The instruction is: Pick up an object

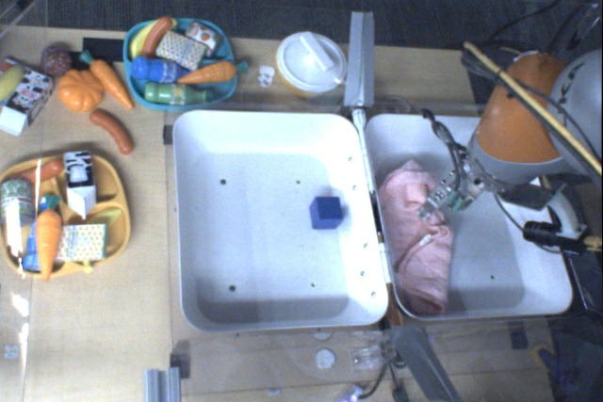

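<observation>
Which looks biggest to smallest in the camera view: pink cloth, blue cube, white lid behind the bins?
1. pink cloth, in the right bin
2. white lid
3. blue cube, in the left bin

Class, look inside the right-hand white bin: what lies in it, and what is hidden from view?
The right bin holds a crumpled pink cloth along its left side, with the tool over the cloth's upper edge. Anything under the cloth is covered and cannot be seen.

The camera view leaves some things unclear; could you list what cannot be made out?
- Gripper: fingers too small and blurred over the pink cloth to tell open from shut, or contact.
- Pink cloth: its right part under the gripper is covered.
- Blue cube: underside faces away.
</observation>
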Robot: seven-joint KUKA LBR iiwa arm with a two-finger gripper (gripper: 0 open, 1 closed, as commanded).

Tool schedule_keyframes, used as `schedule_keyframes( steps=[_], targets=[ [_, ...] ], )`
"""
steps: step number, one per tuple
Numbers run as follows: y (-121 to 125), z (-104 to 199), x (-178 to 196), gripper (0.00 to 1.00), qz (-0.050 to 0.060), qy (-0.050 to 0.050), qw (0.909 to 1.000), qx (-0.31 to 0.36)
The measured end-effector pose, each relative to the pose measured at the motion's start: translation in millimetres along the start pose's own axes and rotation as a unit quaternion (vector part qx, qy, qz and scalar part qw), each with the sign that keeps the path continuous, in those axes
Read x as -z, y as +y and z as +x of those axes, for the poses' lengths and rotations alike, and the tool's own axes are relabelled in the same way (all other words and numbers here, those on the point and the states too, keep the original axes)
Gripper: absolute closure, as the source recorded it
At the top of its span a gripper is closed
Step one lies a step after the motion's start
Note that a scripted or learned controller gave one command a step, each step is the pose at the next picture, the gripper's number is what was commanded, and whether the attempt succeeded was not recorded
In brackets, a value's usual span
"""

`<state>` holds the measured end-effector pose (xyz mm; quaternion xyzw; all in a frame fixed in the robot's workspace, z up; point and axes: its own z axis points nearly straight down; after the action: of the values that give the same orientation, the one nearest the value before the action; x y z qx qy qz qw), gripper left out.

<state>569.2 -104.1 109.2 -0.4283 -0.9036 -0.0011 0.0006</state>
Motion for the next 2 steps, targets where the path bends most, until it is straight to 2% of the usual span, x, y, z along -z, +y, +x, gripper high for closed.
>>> schedule_keyframes(
  steps=[1, 2],
  targets=[
    [-42.2, -38.2, -0.3, 1.00, -0.001, -0.002, 0.9965, 0.083],
    [-42.2, -38.2, -0.2, 0.00, -0.001, -0.002, 0.9965, 0.083]
  ],
)
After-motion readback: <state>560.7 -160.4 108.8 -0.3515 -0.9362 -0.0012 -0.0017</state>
